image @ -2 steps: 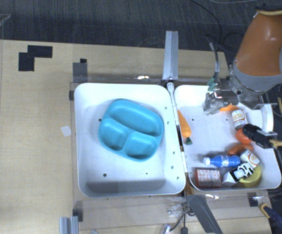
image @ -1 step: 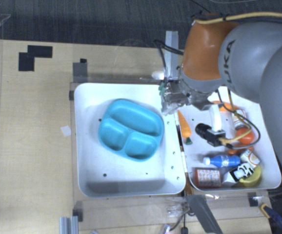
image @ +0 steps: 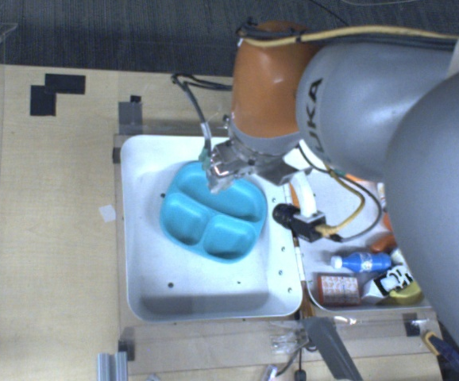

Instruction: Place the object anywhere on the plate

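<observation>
A blue plate [image: 210,217] with three compartments lies in the left white bin [image: 146,236], toward its back right. My gripper [image: 223,173] hangs over the plate's far compartment, close to its back rim, with metal fingers pointing down. I see nothing clearly between them. The arm's orange band and grey body cover the area above and to the right.
The right bin [image: 349,300] holds a blue-capped bottle [image: 364,262], a red-brown packet [image: 339,288], a black and yellow item [image: 396,282] and an orange and white object [image: 302,193]. A black cable connector [image: 297,219] hangs over the divide between the bins.
</observation>
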